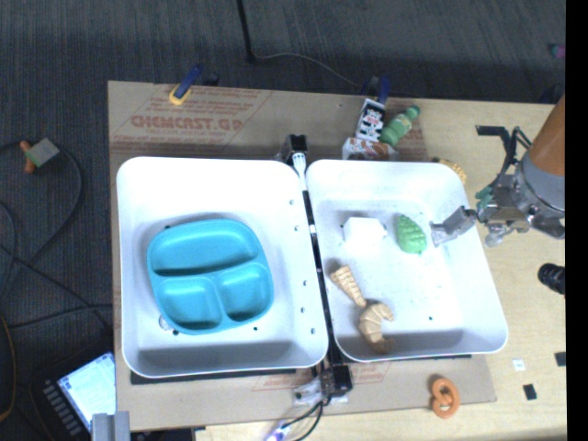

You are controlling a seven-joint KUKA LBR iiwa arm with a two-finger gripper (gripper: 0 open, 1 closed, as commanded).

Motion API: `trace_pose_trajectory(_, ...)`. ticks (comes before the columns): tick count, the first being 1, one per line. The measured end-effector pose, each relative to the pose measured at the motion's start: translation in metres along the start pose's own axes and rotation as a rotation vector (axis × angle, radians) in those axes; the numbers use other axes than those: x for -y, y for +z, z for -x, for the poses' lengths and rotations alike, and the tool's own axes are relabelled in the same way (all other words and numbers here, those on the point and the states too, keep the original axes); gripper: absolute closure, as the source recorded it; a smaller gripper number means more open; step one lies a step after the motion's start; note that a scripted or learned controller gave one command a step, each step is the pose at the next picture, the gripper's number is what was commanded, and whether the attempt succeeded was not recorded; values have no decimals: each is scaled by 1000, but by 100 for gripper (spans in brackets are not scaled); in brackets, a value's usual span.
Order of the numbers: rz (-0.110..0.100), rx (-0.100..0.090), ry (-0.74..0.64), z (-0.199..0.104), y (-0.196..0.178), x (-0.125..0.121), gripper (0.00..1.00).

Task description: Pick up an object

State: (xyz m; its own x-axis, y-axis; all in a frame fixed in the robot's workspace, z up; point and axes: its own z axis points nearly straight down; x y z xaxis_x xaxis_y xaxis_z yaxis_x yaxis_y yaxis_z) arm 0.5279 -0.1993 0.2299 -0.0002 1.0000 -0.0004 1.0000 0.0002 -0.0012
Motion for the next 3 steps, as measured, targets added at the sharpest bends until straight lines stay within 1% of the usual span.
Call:
trace_pose_trajectory(1, -4, -2, 0, 0, 129, 4, 0)
trace_pose_trajectory(2, 8, 2, 0, -77, 143, 20, 0)
trace_pose_trajectory(3, 11, 5, 1, -76, 132, 20, 100)
